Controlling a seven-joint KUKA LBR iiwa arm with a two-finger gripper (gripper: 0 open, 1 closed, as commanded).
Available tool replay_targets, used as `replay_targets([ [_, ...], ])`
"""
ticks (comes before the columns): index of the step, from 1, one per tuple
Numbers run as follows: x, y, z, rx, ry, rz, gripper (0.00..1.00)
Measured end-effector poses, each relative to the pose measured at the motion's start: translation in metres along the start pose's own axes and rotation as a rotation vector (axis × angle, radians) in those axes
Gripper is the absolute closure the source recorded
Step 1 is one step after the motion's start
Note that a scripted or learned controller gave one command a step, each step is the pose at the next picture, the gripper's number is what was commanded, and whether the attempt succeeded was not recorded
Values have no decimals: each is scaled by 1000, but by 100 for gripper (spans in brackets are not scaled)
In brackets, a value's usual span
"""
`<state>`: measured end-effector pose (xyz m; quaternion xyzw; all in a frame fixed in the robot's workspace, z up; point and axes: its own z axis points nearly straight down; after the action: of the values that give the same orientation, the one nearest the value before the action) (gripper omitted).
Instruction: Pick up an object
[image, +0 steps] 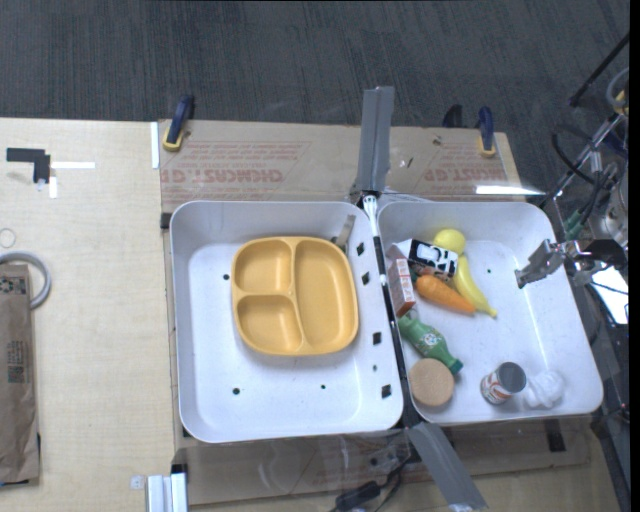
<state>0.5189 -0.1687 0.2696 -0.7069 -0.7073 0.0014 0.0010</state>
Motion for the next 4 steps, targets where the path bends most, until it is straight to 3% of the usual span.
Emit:
replay_targets([
  [1, 0, 1, -8, 1, -1, 0, 100],
  [2, -54, 90, 176, -7, -3, -223, 100],
  [3, -49, 142, 175, -8, -5, -531, 100],
  [4, -53, 142, 175, -8, -6, -933, 100],
])
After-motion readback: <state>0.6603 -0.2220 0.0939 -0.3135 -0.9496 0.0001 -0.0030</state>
